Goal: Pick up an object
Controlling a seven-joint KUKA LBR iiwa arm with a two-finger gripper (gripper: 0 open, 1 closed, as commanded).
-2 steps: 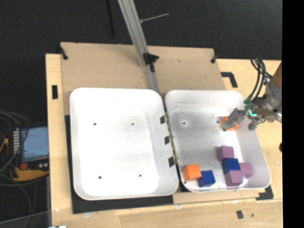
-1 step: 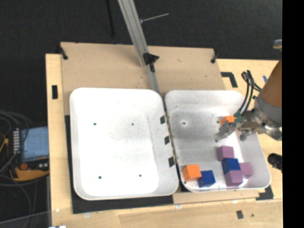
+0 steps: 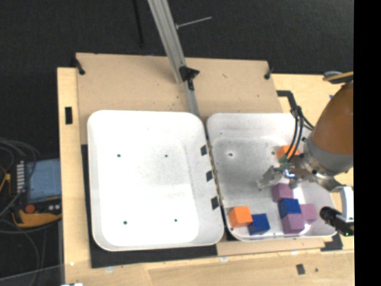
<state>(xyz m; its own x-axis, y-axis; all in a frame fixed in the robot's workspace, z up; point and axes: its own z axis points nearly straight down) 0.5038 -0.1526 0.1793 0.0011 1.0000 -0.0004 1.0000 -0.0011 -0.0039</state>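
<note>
The grey two-finger gripper [image 3: 275, 177], grip state unclear, hovers beside a small purple foam-like cube [image 3: 282, 192], seemingly light and rigid; pinch opposite flat faces.

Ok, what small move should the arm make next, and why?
Probably ease straight down: the end effector hangs in the right white bin just above the top purple foam block, with nothing visibly between its fingers.
</note>
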